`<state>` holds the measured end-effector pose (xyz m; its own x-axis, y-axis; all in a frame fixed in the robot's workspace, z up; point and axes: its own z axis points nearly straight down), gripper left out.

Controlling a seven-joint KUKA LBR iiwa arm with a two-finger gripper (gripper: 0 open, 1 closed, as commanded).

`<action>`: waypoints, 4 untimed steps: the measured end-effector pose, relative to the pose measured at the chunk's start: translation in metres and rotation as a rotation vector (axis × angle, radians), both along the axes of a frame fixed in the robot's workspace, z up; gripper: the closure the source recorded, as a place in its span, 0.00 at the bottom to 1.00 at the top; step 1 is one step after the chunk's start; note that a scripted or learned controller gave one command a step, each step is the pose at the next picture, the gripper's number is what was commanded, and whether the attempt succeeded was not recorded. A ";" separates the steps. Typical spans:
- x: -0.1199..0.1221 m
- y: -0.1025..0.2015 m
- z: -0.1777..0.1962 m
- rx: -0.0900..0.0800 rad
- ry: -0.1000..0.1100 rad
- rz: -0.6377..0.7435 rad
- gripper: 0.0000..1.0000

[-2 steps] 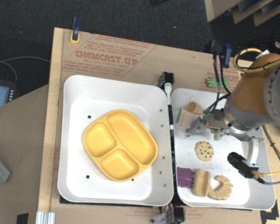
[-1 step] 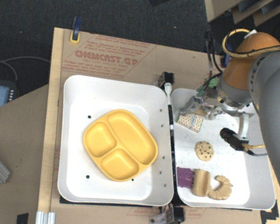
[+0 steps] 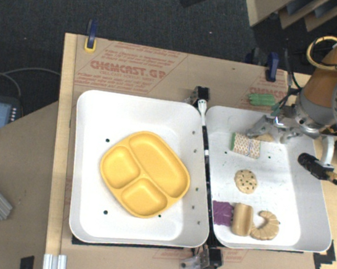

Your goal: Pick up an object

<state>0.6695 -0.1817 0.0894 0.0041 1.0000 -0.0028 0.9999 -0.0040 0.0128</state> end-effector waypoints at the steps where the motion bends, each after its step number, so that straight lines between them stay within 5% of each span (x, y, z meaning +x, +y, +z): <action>1: -0.065 0.056 0.001 0.001 0.002 0.003 0.00; 2: -0.007 0.069 -0.009 0.004 0.041 0.001 0.00; 3: -0.028 0.029 -0.005 0.004 0.017 0.000 0.00; 4: -0.071 0.077 -0.005 0.006 0.019 0.006 0.00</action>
